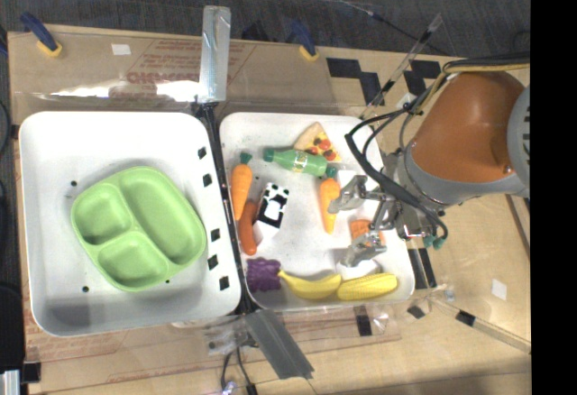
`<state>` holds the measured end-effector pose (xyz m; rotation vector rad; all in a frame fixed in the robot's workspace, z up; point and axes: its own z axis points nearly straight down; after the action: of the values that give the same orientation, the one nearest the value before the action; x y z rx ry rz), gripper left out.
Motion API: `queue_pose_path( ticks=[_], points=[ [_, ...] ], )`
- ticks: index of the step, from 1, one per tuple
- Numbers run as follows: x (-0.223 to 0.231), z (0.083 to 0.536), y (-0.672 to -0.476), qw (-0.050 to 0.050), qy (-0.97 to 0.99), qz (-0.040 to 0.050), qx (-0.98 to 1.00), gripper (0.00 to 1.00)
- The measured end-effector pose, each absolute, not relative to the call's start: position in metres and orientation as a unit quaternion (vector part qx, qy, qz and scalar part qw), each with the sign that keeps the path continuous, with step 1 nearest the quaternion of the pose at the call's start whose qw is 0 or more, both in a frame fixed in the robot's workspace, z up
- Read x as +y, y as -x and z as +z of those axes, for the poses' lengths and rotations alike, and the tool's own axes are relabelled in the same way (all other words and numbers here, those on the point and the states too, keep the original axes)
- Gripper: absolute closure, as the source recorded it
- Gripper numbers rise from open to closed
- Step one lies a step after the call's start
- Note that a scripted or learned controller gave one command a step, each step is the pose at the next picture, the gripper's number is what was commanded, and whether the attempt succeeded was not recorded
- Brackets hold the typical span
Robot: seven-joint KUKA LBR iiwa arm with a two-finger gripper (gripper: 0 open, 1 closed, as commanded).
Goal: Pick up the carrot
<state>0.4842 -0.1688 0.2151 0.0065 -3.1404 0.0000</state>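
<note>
Carrot (328,201) lies just left of the hand (363,220), whose open fingers hold nothing.

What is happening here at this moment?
A grey arm with an orange band reaches into the right bin, which is full of toy food. Its gripper hangs beside a small carrot. A longer carrot lies by the bin's left wall. A green divided plate sits in the left bin.

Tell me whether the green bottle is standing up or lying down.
Lying down. The green bottle rests on its side on the right bin's floor, its length running across the bin, beside the pizza slice.
</note>
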Motion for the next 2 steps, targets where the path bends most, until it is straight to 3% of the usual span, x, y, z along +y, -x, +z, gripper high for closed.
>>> queue_pose_path(
  ticks=[1, 2],
  points=[
    [-0.1821, 0.0928, -0.5207, -0.002, 0.010, 0.0006, -1.000, 0.00],
    [-0.1795, 0.1026, -0.5219, -0.002, 0.005, 0.0002, -1.000, 1.00]
  ],
)
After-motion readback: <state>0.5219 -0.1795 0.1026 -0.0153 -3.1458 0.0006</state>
